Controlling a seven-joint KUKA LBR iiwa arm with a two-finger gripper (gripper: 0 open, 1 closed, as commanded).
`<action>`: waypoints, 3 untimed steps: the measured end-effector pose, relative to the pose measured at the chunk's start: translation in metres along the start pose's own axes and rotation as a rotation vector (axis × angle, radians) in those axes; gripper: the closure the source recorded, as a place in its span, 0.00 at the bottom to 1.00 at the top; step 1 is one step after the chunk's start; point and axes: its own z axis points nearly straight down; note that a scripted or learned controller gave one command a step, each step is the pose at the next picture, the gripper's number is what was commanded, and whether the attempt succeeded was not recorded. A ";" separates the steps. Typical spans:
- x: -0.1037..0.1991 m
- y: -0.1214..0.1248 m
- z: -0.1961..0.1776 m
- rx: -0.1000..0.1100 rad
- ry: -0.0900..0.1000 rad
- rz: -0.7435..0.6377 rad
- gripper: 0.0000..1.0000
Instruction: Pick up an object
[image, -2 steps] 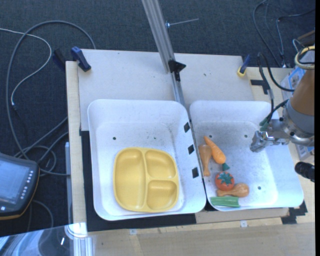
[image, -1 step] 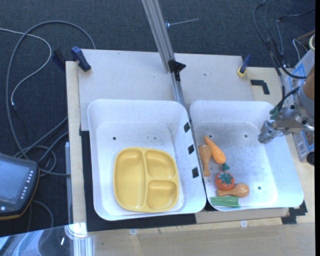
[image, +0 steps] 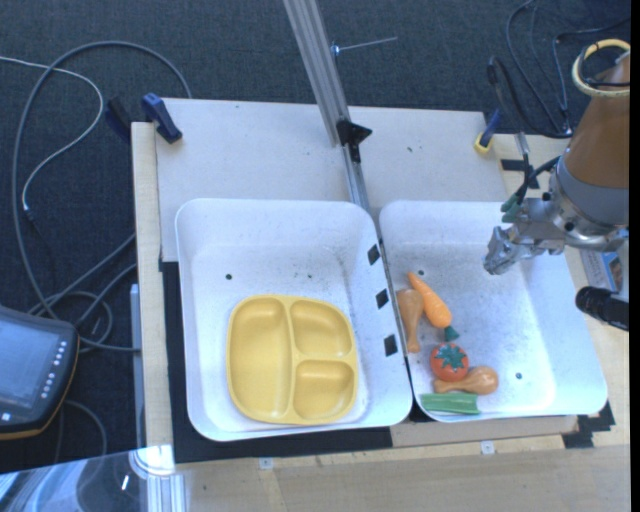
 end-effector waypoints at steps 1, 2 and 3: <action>0.048 0.016 0.010 0.001 0.000 0.001 1.00; 0.091 0.051 0.008 0.000 0.001 0.000 1.00; 0.136 0.087 0.016 -0.001 0.000 0.001 1.00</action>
